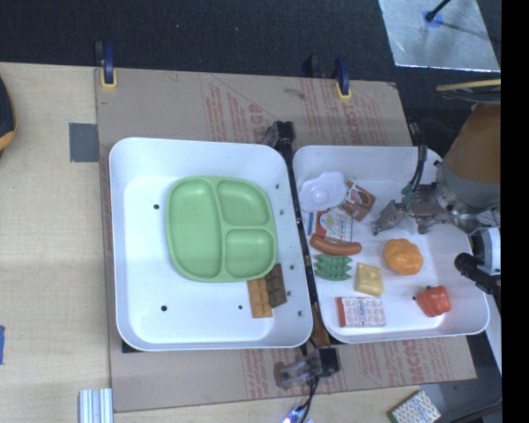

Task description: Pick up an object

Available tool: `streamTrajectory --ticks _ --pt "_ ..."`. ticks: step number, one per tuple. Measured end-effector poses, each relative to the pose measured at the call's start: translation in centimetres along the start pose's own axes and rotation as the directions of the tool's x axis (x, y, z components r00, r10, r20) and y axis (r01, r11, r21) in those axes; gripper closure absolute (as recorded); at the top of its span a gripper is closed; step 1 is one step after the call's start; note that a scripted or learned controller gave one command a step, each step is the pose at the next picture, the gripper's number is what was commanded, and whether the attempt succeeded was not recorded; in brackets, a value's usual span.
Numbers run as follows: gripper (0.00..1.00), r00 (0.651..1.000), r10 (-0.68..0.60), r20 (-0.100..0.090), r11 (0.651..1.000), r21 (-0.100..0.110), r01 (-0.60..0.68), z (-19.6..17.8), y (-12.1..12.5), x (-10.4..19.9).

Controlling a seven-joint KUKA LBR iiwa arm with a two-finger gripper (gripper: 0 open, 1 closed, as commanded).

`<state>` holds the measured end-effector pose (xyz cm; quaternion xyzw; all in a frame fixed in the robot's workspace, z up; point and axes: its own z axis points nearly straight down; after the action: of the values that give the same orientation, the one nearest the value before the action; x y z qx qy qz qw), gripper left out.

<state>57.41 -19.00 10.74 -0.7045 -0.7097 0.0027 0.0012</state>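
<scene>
Gripper [404, 214]: held low in the right bin [379, 161], above the orange toy [403, 256].
Fingers: spread open, nothing gripped.

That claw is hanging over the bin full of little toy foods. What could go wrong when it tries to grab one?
The gripper sits above bare bin floor near the orange fruit, so it might close on nothing. The hot dog, green beans and cheese wedge lie packed together; reaching there could catch two, or push one aside. The red pepper lies close to the right bin wall, which may block a finger.
</scene>
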Motion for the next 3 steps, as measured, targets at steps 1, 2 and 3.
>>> streamTrajectory --ticks 1,2,3 --pt "0.0 1.0 0.003 -0.004 1.0 0.003 -0.003 1.7 -4.9 0.5" --pt "1.0 1.0 0.001 -0.001 1.0 -0.001 -0.001 0.5 -4.7 0.3" --pt "1.0 1.0 -0.005 -0.003 1.0 -0.012 0.005 -7.0 1.2 8.8"
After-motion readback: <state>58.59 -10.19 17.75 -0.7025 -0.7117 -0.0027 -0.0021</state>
